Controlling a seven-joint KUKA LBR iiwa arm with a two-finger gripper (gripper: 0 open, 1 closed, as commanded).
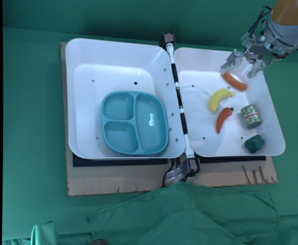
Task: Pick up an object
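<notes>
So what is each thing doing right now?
Gripper: open, above the sausage, holding nothing.
Sausage: lying flat in the right bin.
Banana: lying flat.
Chili: lying flat.
Can: on its side.
Green pepper: in a corner.
Plate: right way up, left bin.

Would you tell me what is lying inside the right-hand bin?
A sausage, banana, orange pepper, small can and green pepper. The gripper hides some far rim.
</notes>
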